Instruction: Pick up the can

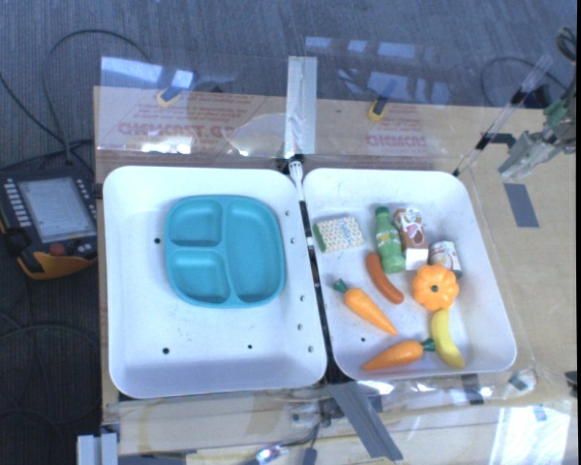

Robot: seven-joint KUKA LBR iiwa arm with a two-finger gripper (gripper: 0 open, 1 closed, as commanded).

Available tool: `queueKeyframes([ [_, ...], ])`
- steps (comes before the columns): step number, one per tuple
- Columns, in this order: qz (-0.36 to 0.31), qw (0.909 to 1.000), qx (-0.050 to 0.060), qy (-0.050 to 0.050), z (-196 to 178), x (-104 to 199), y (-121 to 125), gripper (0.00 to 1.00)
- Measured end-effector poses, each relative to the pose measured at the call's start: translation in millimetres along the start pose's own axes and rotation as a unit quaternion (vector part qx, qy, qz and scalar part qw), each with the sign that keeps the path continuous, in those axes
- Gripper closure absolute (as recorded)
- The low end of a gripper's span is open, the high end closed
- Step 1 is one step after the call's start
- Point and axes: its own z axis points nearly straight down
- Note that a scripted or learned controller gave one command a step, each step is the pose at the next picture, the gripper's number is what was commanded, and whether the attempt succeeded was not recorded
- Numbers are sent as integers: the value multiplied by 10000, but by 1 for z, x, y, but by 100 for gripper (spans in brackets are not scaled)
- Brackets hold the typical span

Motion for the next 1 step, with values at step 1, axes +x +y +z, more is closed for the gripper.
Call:
queueKeyframes([
  [1, -744, 9972, -32, 24, 113, 10, -99, 100],
])
